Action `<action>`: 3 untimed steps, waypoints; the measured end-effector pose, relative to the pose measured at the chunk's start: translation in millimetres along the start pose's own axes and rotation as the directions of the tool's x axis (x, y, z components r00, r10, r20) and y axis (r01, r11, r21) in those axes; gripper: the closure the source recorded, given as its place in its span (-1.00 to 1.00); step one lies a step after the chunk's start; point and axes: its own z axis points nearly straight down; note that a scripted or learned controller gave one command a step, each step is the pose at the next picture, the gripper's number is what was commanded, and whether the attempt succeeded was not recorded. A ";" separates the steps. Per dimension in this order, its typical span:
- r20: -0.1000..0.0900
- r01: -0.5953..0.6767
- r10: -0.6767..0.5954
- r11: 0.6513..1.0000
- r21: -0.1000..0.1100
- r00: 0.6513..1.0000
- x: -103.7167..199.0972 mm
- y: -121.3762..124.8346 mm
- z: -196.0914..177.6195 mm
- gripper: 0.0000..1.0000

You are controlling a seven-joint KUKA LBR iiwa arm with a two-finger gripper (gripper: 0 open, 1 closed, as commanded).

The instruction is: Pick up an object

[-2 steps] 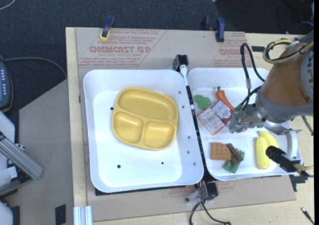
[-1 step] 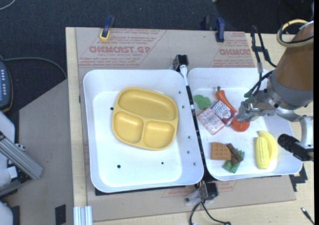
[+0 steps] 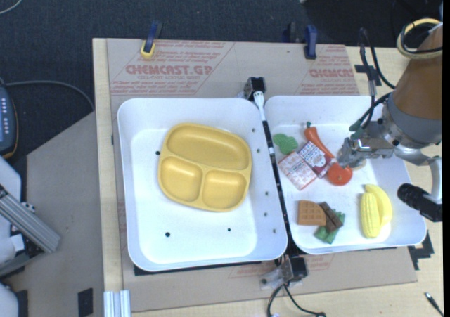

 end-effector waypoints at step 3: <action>-0.004 0.003 -0.003 1.000 0.007 1.000 126.3 -1.0 -6.7 1.00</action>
